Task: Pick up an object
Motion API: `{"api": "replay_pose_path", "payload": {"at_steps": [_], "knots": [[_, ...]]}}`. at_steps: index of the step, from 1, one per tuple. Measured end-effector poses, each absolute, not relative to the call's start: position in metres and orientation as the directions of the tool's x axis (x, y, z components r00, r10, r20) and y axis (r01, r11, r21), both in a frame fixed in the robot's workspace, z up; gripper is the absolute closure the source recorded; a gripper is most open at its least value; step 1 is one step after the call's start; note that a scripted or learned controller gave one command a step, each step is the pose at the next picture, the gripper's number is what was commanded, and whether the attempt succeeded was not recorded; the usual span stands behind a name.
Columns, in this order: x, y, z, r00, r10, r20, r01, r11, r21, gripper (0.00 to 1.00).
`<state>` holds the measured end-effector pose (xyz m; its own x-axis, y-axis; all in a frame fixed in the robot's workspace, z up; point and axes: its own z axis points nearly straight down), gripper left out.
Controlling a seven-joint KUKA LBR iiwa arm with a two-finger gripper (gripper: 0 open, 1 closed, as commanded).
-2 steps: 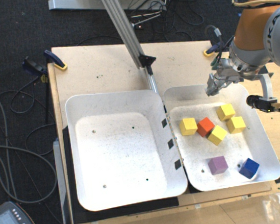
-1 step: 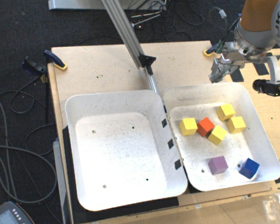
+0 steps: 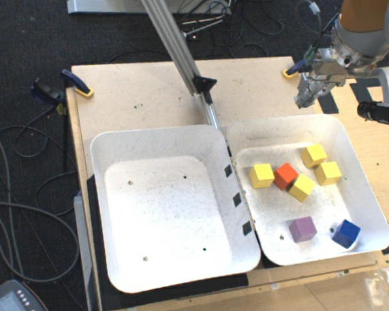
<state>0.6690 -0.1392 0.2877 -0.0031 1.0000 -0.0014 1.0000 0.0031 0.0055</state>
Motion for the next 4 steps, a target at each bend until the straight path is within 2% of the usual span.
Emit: {"api": "replay_pose_path", "payload": {"at_steps": [1,4], "knots": [[0.67,-0.086,0.289,-0.007,1.0,0.001,1.0,0.007,0.001,1.0],[0.679,0.063,0.239,-0.007,1.0,0.001,1.0,0.007,-0.002,1.0]]}}
